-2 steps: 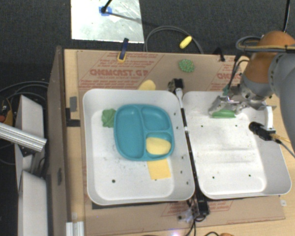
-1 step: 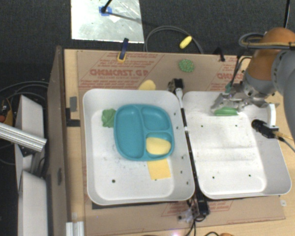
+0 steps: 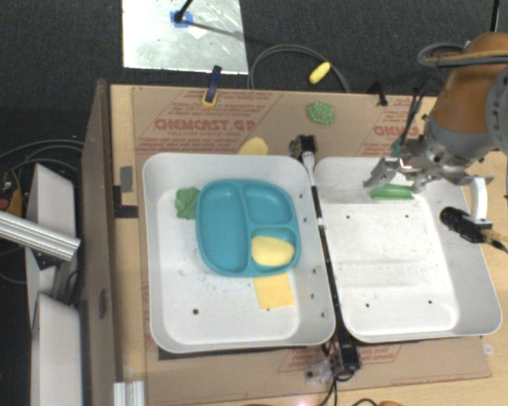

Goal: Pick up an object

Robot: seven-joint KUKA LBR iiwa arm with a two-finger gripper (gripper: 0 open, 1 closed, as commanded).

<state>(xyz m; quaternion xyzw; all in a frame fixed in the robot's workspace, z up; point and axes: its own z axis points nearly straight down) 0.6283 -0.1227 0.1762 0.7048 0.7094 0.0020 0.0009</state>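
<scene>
Left white bin [image 3: 165, 311] lying on the cardboard-covered surface [image 3: 229, 121], carrying a teal divided plate [image 3: 233, 227] near its centre. Green leafy piece [image 3: 186, 202] touching the plate's left edge. Yellow rounded lump [image 3: 273, 250] sitting in the plate's lower right compartment. Flat yellow slice [image 3: 275, 292] lying on the bin floor just below the plate, its top edge tucked under or against the rim; which, not discernible. Pale yellow item [image 3: 254, 147] peeking out behind the bin's far wall. Small green knobbly object [image 3: 322, 112] resting on the cardboard further back, and a yellow capsule-shaped item [image 3: 320, 73] lying beyond it on the dark floor.

Right white bin [image 3: 406, 311] sitting beside the left one, rims touching. Green elongated object [image 3: 392, 193] lying flat near its far edge. Hand [image 3: 400, 169] hanging directly above that object, fingers appearing spread apart, nothing visibly between them; contact with the object not discernible. Grey arm [image 3: 474, 100] reaching in from the right.
</scene>
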